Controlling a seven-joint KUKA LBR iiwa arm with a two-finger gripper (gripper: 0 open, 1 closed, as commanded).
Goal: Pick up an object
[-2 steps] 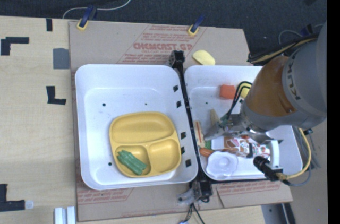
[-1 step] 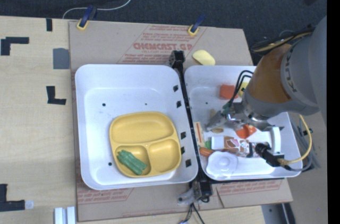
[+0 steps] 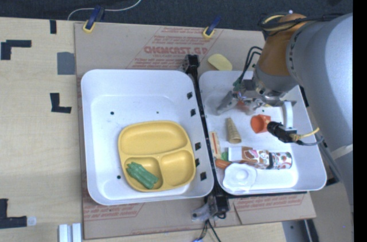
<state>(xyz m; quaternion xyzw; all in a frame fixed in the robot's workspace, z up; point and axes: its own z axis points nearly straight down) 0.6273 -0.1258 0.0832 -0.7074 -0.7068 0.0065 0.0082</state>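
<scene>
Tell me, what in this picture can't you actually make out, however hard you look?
- Gripper, camera view: the wrist and cables crowd it, so its finger state is unreadable.
- Pale yellow object at the right bin's far edge: partly cut by the rim, kind unclear.
- Printed packet: label too small to read.
- Green item in the yellow tray: too blurred to identify.
</scene>
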